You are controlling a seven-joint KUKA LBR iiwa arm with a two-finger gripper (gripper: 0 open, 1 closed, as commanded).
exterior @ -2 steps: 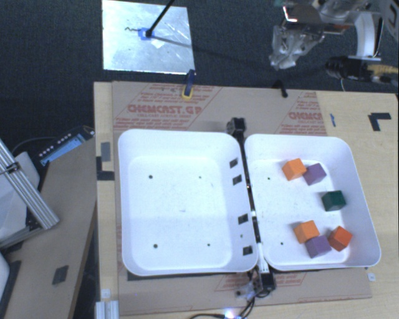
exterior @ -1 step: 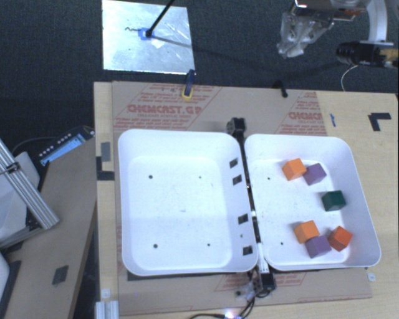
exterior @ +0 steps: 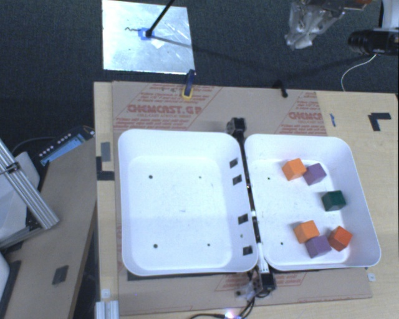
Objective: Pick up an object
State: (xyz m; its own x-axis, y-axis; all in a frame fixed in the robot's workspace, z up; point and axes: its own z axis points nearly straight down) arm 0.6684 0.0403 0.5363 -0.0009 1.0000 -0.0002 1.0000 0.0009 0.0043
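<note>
Arm visible at the top edge, up past the right bin [exterior: 361, 187]. Claw [exterior: 303, 31] is pale grey, semi-translucent looking, blurry, tapering downward. Fine detail not resolvable. Sliver of the orange band [exterior: 363, 2] right at the frame edge beside it. No screws, cabling or markings on the arm are legible at this resolution.

Two white bins [exterior: 181, 156]; in the right one lie three orange blocks [exterior: 293, 169], two purple blocks [exterior: 314, 174], one dark green block [exterior: 333, 200].
</note>
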